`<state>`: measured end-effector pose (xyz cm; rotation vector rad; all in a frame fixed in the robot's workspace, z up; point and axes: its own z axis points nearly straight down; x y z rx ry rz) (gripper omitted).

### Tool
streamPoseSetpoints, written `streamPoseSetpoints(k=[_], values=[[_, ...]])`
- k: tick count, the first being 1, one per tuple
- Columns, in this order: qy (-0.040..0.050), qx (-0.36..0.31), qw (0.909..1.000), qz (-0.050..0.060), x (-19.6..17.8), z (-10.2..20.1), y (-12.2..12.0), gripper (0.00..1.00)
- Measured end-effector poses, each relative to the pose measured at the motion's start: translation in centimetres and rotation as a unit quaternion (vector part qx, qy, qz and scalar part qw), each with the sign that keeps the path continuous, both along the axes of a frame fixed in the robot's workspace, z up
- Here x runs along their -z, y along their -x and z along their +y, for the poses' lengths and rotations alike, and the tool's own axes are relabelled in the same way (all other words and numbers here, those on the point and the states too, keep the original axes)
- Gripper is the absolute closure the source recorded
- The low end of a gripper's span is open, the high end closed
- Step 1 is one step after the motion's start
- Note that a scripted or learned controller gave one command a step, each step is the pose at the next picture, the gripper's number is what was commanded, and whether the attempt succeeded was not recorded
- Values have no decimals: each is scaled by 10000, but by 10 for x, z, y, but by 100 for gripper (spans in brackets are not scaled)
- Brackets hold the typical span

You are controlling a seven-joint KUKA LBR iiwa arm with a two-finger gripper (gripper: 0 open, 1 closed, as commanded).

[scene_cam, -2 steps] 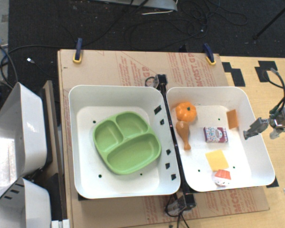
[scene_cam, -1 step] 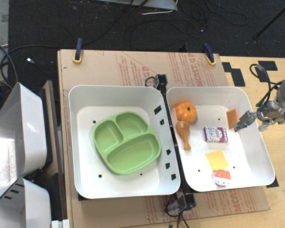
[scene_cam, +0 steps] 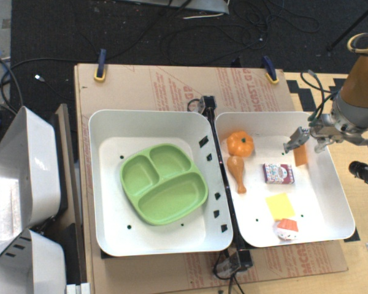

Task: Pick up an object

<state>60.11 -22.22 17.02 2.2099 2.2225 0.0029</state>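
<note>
The left bin (scene_cam: 104,164) holds a green divided plate (scene_cam: 164,182), its long axis slanting from upper left to lower right, with bare floor around it. In the right bin (scene_cam: 337,188), a drumstick (scene_cam: 237,172) lies lengthwise below a small pumpkin (scene_cam: 240,144); a pink packet (scene_cam: 278,173), yellow square (scene_cam: 280,205) and red-white piece (scene_cam: 287,228) lie spread apart. The claw (scene_cam: 303,144) reaches in from the right over the bin's upper right, beside an orange block (scene_cam: 300,157); whether it is apart or together I cannot tell.
</note>
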Motion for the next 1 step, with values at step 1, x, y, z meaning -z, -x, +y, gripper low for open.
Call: streamPoseSetpoints(k=[1], values=[[-7,1,10000,-1,-17,1,-54,0]])
